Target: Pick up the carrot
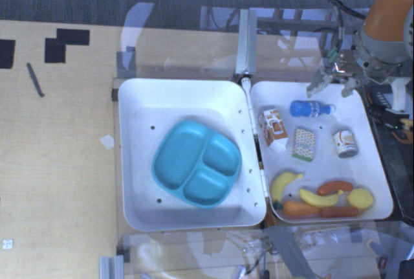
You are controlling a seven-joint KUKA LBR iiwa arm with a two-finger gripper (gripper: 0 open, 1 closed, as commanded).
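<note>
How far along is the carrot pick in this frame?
Nothing looks done: the carrot lies at the right bin's near edge among other toy food. In hand: the open gripper hangs over the far edge, holding nothing. Left: reach the carrot, grasp and lift it.

Open tool (334, 85) above right bin's (383, 171) far edge; carrot (300, 209), seemingly, among fruit at near edge.

Orange carrot (299, 209); blue bottle (310, 109); turquoise plate (196, 162); white bins (136, 206).
</note>
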